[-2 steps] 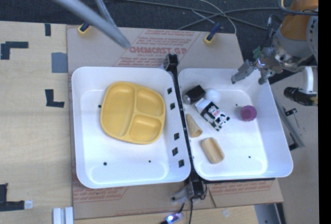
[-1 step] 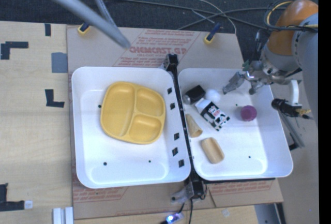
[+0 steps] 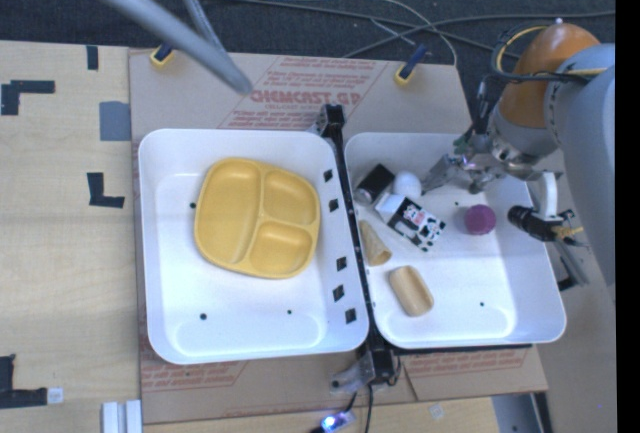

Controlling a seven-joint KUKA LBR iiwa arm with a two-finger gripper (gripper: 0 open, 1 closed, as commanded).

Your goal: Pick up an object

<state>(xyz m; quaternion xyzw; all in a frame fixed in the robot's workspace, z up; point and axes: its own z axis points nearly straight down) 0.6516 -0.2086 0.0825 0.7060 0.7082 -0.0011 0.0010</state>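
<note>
Purple ball (image 3: 480, 219) is sitting just below the end effector (image 3: 462, 168); small, light, likely rolling; finger state unclear.

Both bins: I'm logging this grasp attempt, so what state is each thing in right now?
yellow divided plate: lying flat in left bin
purple ball: resting loose in right bin
tan bread-like piece: lying on right bin's floor
black-and-white box: lying tilted, ungrasped
claw: above right bin, holding nothing visible

A robotics lab — a wooden bench (image 3: 60, 251) with taped marks, loose cables (image 3: 400, 21), clamped cardboard (image 3: 300, 91).
</note>
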